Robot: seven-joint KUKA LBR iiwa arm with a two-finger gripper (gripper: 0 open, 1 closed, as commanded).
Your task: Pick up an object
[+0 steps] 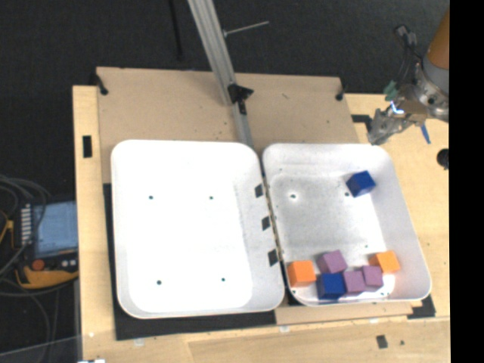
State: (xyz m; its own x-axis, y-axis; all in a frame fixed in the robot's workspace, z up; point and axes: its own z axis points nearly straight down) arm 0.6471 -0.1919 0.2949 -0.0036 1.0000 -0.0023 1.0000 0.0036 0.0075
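Observation:
The right bin (325, 214) holds several small cubes. One blue cube (360, 183) lies alone near its far right corner. Along the near edge sit an orange cube (302, 271), a purple cube (332, 262), a second blue cube (331, 285), two more purple cubes (354, 281) (372, 276) and another orange cube (388, 261). My gripper (382, 125) hangs outside the bin, above the bench beyond its far right corner and well away from every cube. It holds nothing that I can see.
The left bin (189, 218) lies beside the right one. A slanted metal post (215, 48) rises from the bench behind the bins. A control pendant and cables (41, 237) lie at the far left.

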